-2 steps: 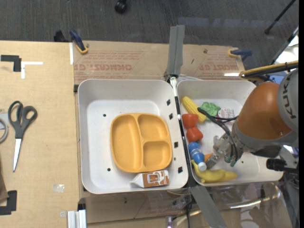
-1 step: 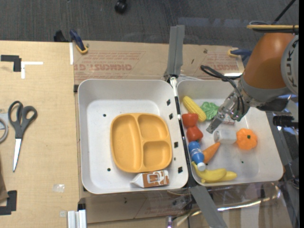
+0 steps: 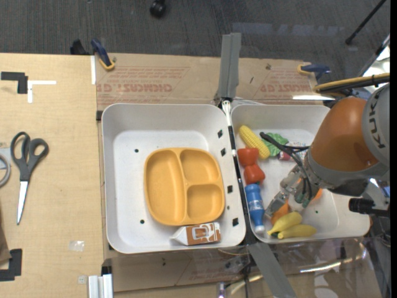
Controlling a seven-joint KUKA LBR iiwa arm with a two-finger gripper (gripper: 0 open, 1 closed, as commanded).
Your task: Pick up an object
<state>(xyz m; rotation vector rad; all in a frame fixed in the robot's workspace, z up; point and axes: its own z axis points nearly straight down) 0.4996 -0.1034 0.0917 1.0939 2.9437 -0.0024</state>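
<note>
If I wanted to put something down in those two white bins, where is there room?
The left bin has bare floor around the yellow tray, widest on its left side and above it; a small carton sits at the front edge. The right bin is crowded: corn, a blue bottle, bananas and the gripper.

A single fixed camera looked down on the bench (image 3: 49,228) at a slant from above, taking in the left bin (image 3: 118,185) and the right bin (image 3: 347,225) whole, with dark floor beyond the bench's far edge. It stood moderately near, the arm (image 3: 344,144) entering from the right.
</note>
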